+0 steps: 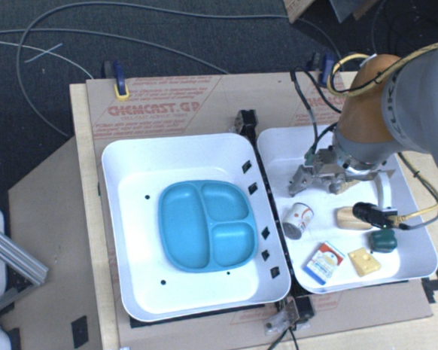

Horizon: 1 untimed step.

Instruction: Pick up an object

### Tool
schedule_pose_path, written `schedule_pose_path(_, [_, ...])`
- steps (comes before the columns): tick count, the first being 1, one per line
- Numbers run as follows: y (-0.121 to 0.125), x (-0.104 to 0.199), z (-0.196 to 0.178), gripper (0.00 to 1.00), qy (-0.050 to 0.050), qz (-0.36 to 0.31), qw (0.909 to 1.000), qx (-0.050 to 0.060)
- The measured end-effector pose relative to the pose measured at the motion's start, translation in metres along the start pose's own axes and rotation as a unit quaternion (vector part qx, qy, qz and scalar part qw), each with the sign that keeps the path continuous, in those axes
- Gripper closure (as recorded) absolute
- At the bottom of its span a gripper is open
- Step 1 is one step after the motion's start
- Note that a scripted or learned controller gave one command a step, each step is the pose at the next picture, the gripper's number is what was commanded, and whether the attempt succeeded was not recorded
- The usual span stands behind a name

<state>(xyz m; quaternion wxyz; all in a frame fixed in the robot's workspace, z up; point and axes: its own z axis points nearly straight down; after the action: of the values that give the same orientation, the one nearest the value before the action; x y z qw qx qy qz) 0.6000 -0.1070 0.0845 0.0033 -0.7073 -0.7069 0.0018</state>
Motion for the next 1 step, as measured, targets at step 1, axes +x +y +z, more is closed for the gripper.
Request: schedule_pose_path(1, [0.0022,0.0000,-0.0150,1.00,0.000,0.000,1.0000,-0.004])
